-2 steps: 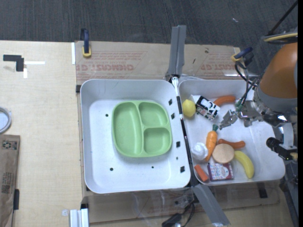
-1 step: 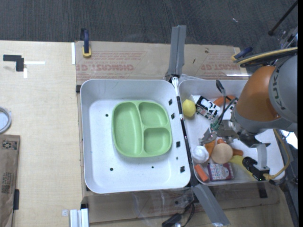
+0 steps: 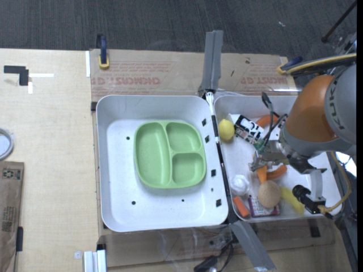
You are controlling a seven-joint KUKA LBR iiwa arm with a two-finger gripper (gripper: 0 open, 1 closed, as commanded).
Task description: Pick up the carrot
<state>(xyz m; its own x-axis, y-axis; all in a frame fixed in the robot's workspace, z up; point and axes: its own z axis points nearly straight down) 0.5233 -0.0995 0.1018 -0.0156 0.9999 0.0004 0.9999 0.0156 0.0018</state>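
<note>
1. Carrot: most likely the orange tapered piece (image 3: 276, 172) lying in the middle of the shallow white right-hand bin (image 3: 227, 103), though this is a judgement, since other orange pieces lie in the same bin.
2. Nearest the camera, a short orange-red stub (image 3: 241, 207) sits in the bin's near left corner, beside a tan round ball (image 3: 268, 195) and a yellow curved piece (image 3: 292, 200).
3. Just beyond them, the grey two-finger gripper (image 3: 262, 163) hangs right at the carrot's left end, touching it or just above it.
4. Whether the gripper has closed on anything cannot be told; the wrist and orange band hide that.
5. The carrot appears to rest on the bin floor, so the lift seems not yet done.
6. Judged progress: the reach is made; grasp and lift remain.
7. Farther back lie a yellow lemon (image 3: 226, 129) and another orange piece (image 3: 264, 121).
8. The left white bin (image 3: 113, 152) holds a green divided plate (image 3: 170, 153).
</note>
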